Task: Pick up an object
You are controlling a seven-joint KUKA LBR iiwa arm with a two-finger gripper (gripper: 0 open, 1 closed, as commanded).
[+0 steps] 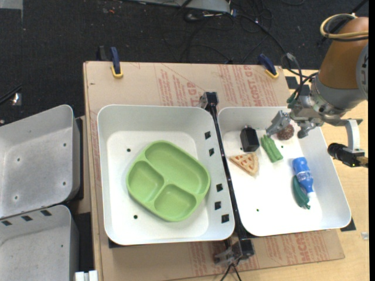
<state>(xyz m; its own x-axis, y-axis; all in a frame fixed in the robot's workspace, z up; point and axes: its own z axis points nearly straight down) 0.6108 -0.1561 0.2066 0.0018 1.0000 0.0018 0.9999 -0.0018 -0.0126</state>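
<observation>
Between the jaws (pixel 288 124), a brown lump (pixel 286 132) (rough, roundish).

Two white bins (pixel 111 174) on bench (pixel 152 78)

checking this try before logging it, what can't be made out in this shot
- Hand: whether it grips the brown object between its fingers, too small and cluttered in the camera view.
- Blue object and dark green object: touching, identity too small to tell.
- Black object: featureless.
</observation>
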